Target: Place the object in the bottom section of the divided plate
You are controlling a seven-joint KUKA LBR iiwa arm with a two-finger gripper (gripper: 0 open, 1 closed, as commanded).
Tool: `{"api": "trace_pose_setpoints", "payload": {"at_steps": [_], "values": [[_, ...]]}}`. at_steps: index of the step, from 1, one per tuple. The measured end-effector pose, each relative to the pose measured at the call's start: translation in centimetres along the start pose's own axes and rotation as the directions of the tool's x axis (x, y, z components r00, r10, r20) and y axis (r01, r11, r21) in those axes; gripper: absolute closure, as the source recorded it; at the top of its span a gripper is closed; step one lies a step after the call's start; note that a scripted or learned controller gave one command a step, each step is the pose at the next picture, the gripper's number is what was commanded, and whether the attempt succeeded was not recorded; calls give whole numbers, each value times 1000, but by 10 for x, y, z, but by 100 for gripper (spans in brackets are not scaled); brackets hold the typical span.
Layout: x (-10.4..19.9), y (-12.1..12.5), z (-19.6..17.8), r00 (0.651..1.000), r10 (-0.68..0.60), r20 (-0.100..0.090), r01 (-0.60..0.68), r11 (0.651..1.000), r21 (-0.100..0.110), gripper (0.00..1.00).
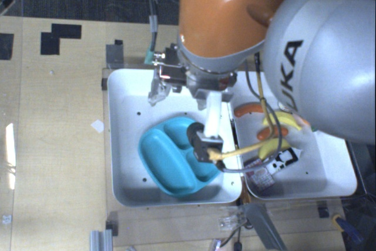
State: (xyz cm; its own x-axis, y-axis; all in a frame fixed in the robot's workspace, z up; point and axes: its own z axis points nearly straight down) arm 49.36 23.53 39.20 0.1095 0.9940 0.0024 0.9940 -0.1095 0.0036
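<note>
Tool [156, 91] poised over the upper part of the left bin [124, 126], just up and left of the blue plate [167, 164]. How far it is open, and whether it carries anything, cannot be told. The plate lies askew in the bin's lower half, its long section lowest in view and probably the target. Candidate objects, a banana [284, 121] among them, lie in the right bin [335, 176]. Good practice: centre over the long section, descend low, and release clear of the dividers.
</note>
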Motion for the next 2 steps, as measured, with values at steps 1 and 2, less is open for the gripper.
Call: {"api": "trace_pose_setpoints", "payload": {"at_steps": [1,2], "values": [[-1,-6,-1,997,82,1,-82,997,1,0],[-1,-6,-1,997,81,1,-81,997,1,0]]}}
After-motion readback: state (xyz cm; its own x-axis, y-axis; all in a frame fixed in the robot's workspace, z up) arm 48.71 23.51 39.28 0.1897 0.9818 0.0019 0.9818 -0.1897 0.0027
